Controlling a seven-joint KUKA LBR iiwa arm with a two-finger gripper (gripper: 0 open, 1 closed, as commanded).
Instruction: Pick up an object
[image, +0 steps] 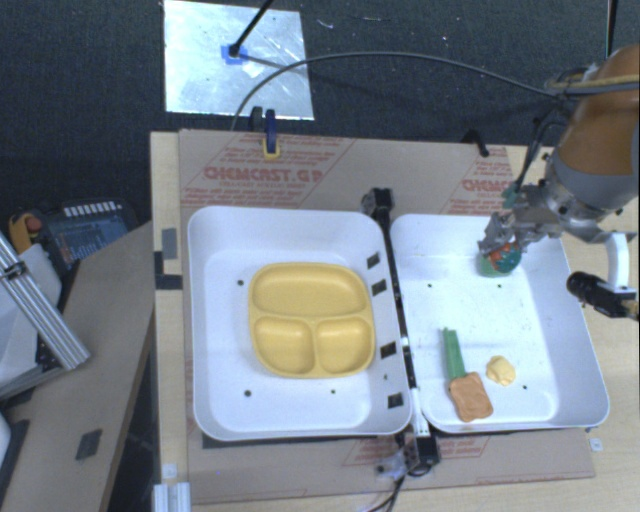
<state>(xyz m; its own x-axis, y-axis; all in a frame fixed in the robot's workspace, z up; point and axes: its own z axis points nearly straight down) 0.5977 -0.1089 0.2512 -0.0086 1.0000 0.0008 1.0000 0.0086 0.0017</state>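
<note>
The grey two-finger gripper (500, 248) is down in the far part of the right shallow white plastic bin (560, 300), near its back rim, and sits directly over a small round teal-green object with an orange patch (501, 262); whether that object is actually pinched cannot be told, because the gripper body covers its upper half and the contact zone is a blur. Behind the gripper, the grey arm with its orange band (600, 130) runs off the upper right edge, cut by the frame. Open floor lies around the gripper toward the bin's middle and left wall. In the near part of the same bin lie a green stick-shaped piece (452, 352), touching at its near end a flat orange-brown piece (470, 397), and just beside them a small pale yellow lump (500, 371). The left shallow white plastic bin (215, 330) carries a yellow three-compartment plastic tray (310, 318) in its middle, with bare floor on every side of it. The two bins meet along a dark central seam.
</note>
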